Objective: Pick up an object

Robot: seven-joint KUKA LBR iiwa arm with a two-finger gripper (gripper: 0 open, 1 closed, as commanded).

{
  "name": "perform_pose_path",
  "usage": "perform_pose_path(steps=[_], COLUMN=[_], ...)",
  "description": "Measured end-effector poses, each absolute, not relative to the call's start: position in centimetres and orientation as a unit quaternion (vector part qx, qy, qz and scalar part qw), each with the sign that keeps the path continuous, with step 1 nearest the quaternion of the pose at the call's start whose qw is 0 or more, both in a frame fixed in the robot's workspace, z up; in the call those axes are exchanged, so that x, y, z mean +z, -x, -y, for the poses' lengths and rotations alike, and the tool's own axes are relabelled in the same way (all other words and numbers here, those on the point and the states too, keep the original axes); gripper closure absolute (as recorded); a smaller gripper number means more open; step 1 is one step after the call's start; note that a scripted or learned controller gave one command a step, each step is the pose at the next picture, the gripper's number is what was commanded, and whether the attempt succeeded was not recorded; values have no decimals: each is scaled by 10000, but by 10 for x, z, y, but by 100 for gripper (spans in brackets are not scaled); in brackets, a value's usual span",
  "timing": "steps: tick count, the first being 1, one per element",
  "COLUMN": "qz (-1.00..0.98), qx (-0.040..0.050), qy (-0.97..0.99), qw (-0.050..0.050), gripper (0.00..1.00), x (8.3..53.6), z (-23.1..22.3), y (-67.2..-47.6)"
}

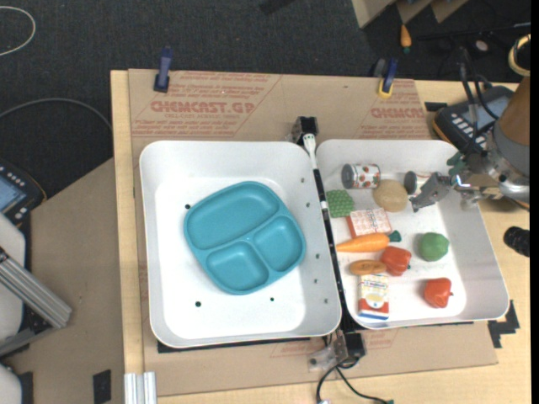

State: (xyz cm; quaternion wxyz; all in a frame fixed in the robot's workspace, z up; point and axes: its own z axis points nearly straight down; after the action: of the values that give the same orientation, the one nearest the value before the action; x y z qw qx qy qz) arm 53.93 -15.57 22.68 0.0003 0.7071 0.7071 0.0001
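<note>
The right bin (480, 225) holds several small toy foods. Among them are a beige round piece (390, 196), a small can (362, 175), a green ball (433, 246), a carrot (362, 243), a red tomato-like piece (396, 259) and a red pepper (437, 291). My gripper (418, 188) reaches in from the right and hangs over the bin's upper middle, just right of the beige piece. It is open, and nothing sits between its fingers.
A teal divided plate (244, 236) lies in the left bin (160, 225). The right bin also has a green textured piece (339, 202), a pink-and-white box (369, 222), a brown oblong piece (364, 267) and a small carton (375, 297). Clamps and cables line the bench's far edge.
</note>
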Motion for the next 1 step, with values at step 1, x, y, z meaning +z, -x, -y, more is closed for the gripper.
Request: perform_pose_path(steps=[1], qz=[-7069], qx=[-25], qy=[-7073], qw=[-63], gripper=[0], x=[147], z=[123], y=[-475])
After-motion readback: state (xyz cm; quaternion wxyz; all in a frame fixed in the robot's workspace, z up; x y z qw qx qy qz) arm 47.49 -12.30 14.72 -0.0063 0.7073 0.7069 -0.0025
